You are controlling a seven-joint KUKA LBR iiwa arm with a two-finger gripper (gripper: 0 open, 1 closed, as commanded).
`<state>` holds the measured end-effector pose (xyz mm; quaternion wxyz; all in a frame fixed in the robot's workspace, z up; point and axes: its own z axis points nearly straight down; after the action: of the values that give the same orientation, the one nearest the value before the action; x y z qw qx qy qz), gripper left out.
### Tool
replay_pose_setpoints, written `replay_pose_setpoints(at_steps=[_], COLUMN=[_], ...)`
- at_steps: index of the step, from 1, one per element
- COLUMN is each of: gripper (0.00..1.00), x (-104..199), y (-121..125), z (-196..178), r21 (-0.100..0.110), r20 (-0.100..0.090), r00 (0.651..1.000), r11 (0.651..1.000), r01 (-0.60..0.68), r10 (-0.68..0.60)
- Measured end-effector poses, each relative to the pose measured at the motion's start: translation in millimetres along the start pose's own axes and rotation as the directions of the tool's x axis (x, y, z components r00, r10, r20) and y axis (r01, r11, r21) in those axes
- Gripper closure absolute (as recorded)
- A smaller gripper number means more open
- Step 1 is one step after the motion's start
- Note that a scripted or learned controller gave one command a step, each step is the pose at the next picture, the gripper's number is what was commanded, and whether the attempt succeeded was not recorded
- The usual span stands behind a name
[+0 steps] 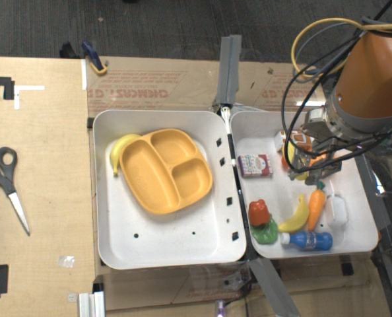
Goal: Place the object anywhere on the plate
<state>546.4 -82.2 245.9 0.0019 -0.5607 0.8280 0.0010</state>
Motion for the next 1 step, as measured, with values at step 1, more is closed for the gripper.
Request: replay_pose_setpoints(at_steps=[1], gripper=[1.00], x=[-58.0], y=[58.4], z=[4.2], r21=[-0.002], r20=[-0.001], r00=[0.993], r11=[0.993], r01=[0.115], r10=[-0.115])
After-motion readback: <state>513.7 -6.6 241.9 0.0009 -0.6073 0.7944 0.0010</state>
